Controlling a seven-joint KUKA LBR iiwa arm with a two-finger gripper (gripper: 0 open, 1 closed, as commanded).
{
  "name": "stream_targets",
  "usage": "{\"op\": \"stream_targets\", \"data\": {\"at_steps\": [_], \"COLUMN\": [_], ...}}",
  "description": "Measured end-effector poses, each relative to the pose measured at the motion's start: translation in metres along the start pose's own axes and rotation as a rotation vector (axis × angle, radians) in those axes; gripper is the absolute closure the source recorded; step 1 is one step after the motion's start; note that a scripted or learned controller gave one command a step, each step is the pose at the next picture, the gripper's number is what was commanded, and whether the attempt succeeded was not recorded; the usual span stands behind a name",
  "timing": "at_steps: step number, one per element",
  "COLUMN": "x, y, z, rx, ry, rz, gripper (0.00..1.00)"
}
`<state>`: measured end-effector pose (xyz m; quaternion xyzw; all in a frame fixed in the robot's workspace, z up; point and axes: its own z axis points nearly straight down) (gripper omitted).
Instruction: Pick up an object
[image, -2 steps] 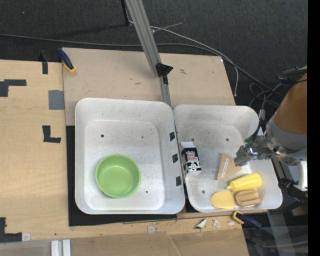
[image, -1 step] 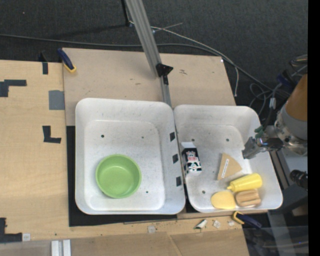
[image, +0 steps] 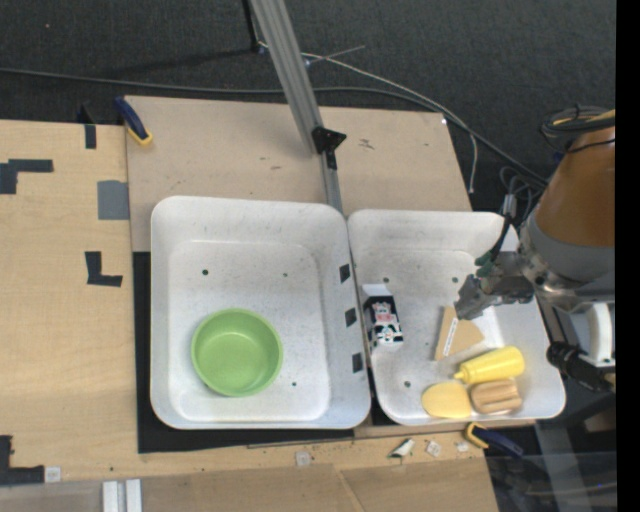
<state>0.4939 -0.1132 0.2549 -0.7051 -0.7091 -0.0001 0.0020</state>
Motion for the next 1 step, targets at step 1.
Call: {"op": "stream_targets", "data": {"at_steps": [1], "x": [0.0607], "y": [-0.0053], "z": [0.001], "rx": [0.003], "ry": [0.0], "rz": [-0.001], "gripper": [1.0]}}
